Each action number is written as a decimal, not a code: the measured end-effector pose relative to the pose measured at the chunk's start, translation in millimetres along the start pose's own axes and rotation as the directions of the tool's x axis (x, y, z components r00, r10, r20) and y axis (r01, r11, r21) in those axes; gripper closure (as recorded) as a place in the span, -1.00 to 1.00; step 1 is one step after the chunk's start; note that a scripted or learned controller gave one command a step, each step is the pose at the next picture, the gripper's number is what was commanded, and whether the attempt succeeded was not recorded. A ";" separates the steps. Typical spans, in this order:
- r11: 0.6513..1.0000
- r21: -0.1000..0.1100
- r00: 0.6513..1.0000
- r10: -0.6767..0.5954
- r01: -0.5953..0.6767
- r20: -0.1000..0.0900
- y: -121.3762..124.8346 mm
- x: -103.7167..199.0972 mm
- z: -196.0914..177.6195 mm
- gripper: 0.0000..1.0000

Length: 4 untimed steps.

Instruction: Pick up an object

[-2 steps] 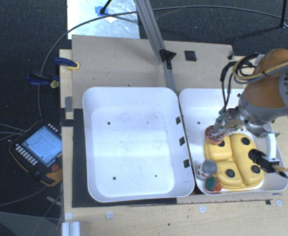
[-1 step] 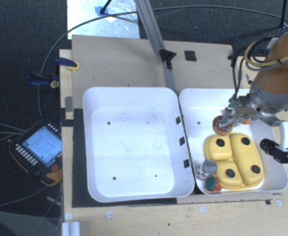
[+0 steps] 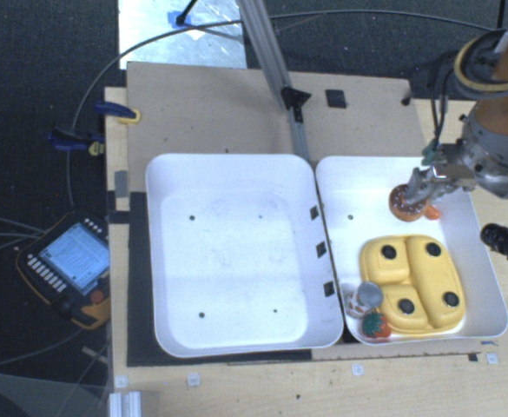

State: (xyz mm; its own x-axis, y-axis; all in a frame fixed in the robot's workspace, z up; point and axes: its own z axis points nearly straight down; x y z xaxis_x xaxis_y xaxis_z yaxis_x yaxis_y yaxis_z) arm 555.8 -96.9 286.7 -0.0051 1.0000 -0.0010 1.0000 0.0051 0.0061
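White plastic, smooth and shallow, forms the two bins; the right bin (image 3: 488,259) holds every object. The gripper (image 3: 421,191) hangs low over a small brown round object (image 3: 404,201) near the bin's far side; whether it is open, closed or gripping cannot be told. By this view, the pick is at the approach or grasp stage, with lifting left to do. Nearer lies a glossy yellow moulded tray (image 3: 414,283) with four dark dots, and beside it a grey disc (image 3: 369,295).
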 end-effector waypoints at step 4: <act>1.000 0.003 1.000 -0.004 0.004 -0.002 33.9 159.8 27.4 1.00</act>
State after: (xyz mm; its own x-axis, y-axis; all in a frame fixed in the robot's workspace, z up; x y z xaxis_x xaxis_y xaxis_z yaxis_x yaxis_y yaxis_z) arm 589.1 63.0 259.4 -0.0093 1.0000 0.0011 1.0000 0.0093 0.0026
